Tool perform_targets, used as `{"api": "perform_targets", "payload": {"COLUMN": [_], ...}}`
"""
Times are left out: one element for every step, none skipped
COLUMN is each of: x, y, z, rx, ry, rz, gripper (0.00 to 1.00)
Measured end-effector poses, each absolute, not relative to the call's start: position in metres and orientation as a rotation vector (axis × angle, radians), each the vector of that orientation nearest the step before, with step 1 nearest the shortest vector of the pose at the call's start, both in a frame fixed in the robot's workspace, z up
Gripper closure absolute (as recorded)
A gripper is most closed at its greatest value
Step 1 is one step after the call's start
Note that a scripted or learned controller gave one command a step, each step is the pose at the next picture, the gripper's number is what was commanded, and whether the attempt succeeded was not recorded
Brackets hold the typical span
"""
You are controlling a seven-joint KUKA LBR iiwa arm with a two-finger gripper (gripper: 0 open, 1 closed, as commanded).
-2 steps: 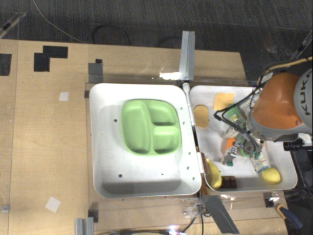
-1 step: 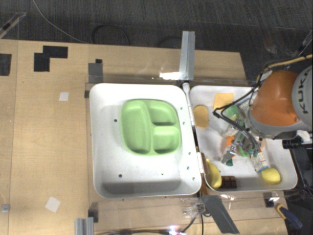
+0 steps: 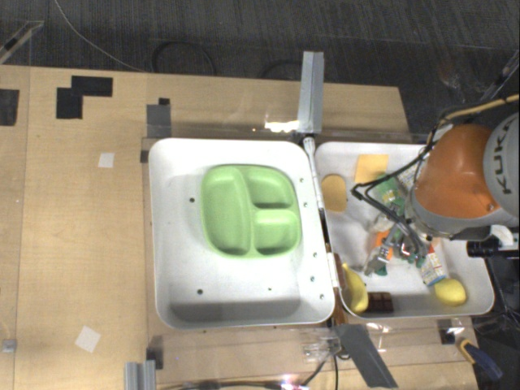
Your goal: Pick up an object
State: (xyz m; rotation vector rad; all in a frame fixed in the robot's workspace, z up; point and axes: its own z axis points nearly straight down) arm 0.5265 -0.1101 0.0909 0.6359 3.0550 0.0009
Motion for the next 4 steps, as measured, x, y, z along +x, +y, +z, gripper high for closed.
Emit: {"api": "perform_targets", "payload": {"x": [0.525,0.53,0.529,0.523], "y": [-0.094,-0.093,-0.093,-0.088], "z": [0.091,0.105,0.105,0.091], "rx": [0.563,0.553,0.552,0.693], "ry": [3.069,3.055,3.056,3.046], "rz": [-0.003,-0.001,-0.001,0.004], "gripper": [0.0,1.0,0.0,0.0]}}
